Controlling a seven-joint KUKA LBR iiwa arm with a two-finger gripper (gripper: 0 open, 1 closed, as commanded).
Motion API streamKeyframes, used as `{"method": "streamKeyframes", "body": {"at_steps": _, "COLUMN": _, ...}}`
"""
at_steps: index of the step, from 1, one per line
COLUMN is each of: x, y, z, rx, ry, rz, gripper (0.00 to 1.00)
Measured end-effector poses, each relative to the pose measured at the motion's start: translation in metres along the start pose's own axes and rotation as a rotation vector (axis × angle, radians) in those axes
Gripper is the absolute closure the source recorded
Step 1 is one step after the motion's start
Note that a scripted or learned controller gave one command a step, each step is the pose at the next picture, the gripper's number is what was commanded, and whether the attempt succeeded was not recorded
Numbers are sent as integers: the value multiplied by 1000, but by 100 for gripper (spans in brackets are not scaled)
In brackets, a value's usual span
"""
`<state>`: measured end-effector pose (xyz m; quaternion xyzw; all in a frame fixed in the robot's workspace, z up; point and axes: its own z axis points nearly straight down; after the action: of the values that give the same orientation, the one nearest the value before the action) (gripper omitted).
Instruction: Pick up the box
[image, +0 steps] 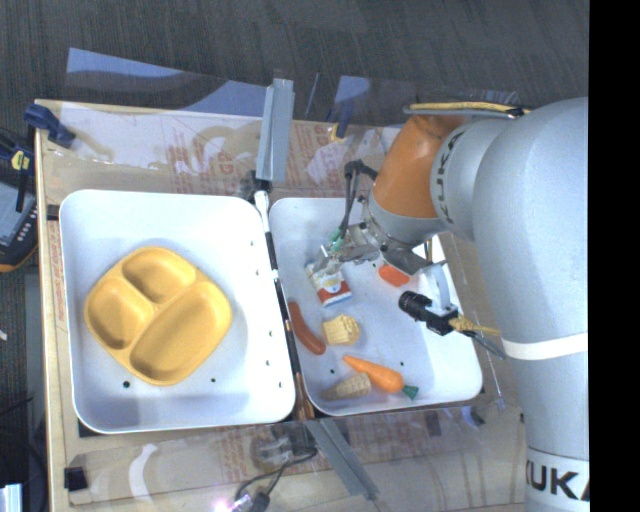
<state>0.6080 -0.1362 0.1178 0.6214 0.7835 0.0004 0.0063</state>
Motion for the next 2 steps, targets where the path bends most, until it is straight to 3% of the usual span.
{"method": "streamKeyframes", "body": {"at_steps": 1, "x": 0, "y": 0, "z": 0, "rx": 0, "ry": 0, "rz": -1, "gripper": 0}}
{"method": "streamKeyframes", "body": {"at_steps": 2, "x": 0, "y": 1, "z": -10, "rx": -4, "ry": -4, "rz": -4, "gripper": 100}}
